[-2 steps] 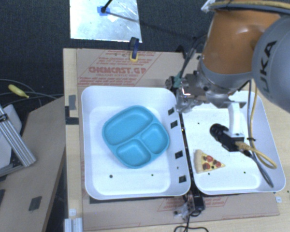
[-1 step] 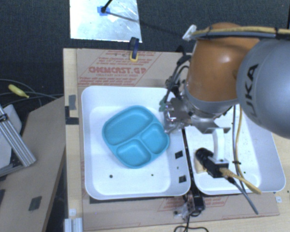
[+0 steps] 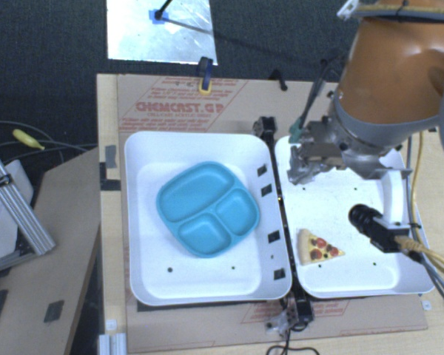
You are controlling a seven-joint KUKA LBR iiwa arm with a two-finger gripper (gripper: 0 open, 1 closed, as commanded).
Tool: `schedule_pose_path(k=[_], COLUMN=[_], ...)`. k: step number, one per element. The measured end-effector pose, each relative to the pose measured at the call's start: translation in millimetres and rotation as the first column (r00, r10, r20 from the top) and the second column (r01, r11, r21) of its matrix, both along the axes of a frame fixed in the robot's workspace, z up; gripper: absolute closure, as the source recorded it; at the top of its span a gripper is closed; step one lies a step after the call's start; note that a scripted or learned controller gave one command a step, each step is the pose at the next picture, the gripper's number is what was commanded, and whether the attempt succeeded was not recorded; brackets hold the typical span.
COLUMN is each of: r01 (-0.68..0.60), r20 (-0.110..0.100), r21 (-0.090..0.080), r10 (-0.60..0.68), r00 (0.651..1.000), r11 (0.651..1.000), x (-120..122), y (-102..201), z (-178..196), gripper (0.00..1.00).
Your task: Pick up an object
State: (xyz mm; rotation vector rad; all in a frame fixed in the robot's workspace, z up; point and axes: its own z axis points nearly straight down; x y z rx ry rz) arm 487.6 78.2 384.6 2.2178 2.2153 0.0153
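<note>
Yellow-crusted with red spots, a toy pizza slice (image 3: 318,247) lies flat on the floor of the right-hand bin (image 3: 340,198), near its front wall and not far from the divider between the two bins. The end effector (image 3: 302,170) hangs over the far-left corner of that same bin, low to the floor. I see nothing held in it, and I cannot tell whether it is wide or narrow. The slice sits toward the front of the bin from the end effector and a little to the right, well apart from it.

Risks noted:
- A descent from the present position would likely meet bare bin floor.
- The slice is thin and flat, so a grasp may close above it or skid it across the smooth white plastic.
- The end effector is close to the divider wall, so a small sideways error could strike it.
- The blue divided plate (image 3: 207,208) in the left-hand bin (image 3: 152,272) is broad and shallow, and would probably be hard to pinch.
</note>
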Motion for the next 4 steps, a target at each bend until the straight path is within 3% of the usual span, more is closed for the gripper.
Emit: schedule_pose_path(k=[1, 2, 3, 4], r01=[-0.004, -0.007, -0.007, -0.011], r20=[-0.008, -0.004, -0.005, -0.001], r21=[-0.001, -0.001, -0.001, -0.001], r10=[0.004, 0.007, 0.007, 0.011], r00=[1.0, 1.0, 1.0, 1.0], r11=[1.0, 1.0, 1.0, 1.0], x=[-0.5, 0.4, 0.3, 1.2], y=[2.1, 2.2, 2.3, 2.3], z=[-4.8, 6.4, 5.9, 17.2], gripper=[0.0, 1.0, 0.0, 1.0])
